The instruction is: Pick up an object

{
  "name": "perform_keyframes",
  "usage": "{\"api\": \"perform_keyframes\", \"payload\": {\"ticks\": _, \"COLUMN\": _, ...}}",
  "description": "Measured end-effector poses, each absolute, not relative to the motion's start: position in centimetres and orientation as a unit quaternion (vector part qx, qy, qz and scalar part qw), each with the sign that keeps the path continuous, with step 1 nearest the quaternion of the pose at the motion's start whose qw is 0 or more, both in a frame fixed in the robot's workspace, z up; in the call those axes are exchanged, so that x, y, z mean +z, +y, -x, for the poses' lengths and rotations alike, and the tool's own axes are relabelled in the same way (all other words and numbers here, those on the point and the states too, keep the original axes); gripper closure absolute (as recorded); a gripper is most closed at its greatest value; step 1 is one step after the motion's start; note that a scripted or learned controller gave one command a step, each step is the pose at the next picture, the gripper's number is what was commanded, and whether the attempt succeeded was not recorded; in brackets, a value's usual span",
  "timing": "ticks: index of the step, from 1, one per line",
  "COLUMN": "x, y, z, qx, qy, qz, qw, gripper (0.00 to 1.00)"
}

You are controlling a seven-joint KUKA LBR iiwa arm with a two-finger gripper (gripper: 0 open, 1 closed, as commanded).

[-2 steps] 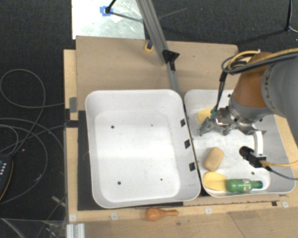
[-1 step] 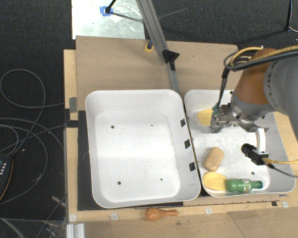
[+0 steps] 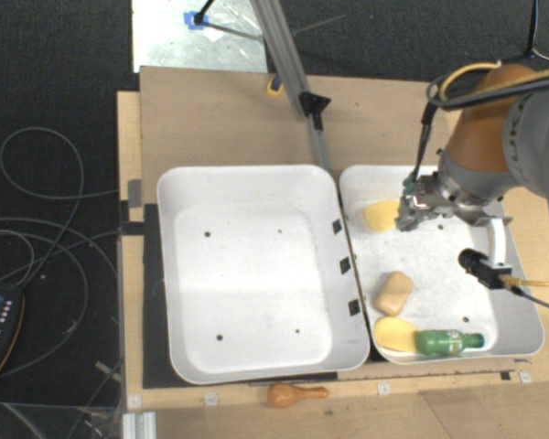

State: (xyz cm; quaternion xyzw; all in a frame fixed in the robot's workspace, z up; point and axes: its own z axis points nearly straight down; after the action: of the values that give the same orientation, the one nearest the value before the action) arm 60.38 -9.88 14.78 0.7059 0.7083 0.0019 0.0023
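Gripper hovering low in right bin, beside yellow piece.
Finger spread: cannot tell; nothing seen held. Tan block, yellow lump and green bottle are lying nearer that bin's front wall.

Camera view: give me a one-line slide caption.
KUKA arm's end effector beside a yellow piece in the right bin; tan block and green bottle nearer the front.
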Motion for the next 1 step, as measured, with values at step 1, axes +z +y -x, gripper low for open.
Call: {"api": "perform_keyframes", "payload": {"ticks": 1, "x": 19.96, "y": -9.27, "z": -59.79, "qx": 0.0022, "qy": 0.709, "qz": -0.705, "qw": 0.003, "gripper": 1.0}}
